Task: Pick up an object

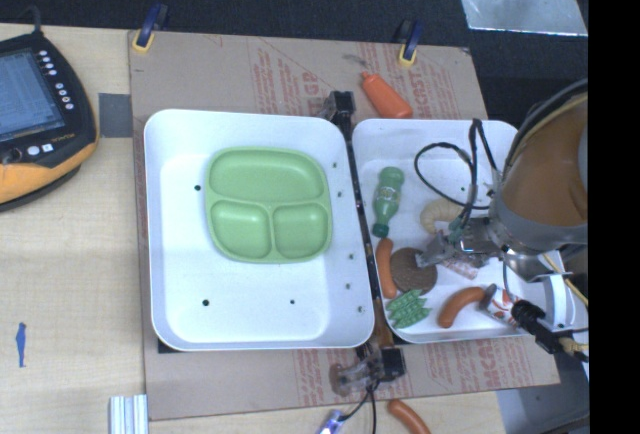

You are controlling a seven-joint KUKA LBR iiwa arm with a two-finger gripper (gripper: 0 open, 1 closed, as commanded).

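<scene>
1. Nearest the camera, at the bottom edge of the desk (pixel 80 282), an orange sausage-shaped toy (pixel 410 414) is seen lying outside the bins, beside a black clamp (pixel 385 363).
2. In the near part of the right bin (pixel 400 134), a green ridged toy (pixel 407 307), an orange sausage (pixel 458 306) and a small red-and-white item (pixel 497 301) are found lying loose.
3. Just beyond these, a brown disc (pixel 411 270) and a thin orange stick (pixel 383 267) are seen, with a pale rounded item (pixel 437 214) behind them.
4. The tool (pixel 447 247) is seen low over the right bin, at the edge of the brown disc; whether its fingers are open or closed cannot be told, and nothing is seen held between them.
5. A green bottle (pixel 386 199) lies near the bin's left wall, apart from the tool.
6. In the left bin (pixel 180 312), a green divided plate (pixel 268 203) rests alone.
7. Farther off, an orange carrot-like toy (pixel 385 95) lies on the cardboard, and a control pendant (pixel 40 117) sits at the far left.
8. The pick is judged not yet done: every object lies on a surface, and a grasp and lift remain.
</scene>
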